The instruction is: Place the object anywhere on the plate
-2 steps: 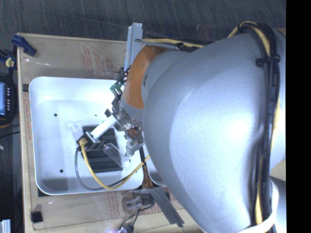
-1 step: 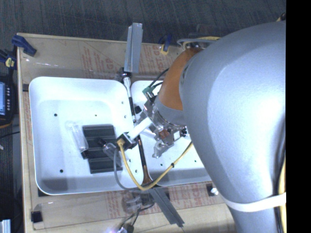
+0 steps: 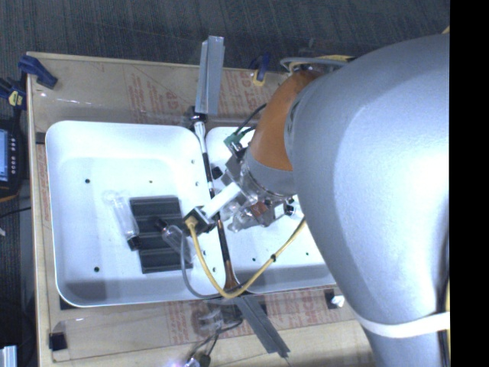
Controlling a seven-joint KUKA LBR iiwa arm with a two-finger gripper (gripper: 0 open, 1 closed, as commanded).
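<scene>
Left of the claw point(image 3: 256, 211), black block point(image 3: 157, 235) in left bin point(image 3: 57, 205); claw's state unclear

Lighting brightly and evenly from overhead. Blowing out the left bin point(image 3: 84, 151) to near-featureless white; shading softly along its lower wall. Crushing the black block point(image 3: 157, 232) to flat dark with scant detail. Dimming toward the carpet point(image 3: 114, 14) at top. Blurring slightly across the grey arm point(image 3: 382, 167), looming close to the lens. Smearing fine edges; showing mild grain throughout.
</scene>
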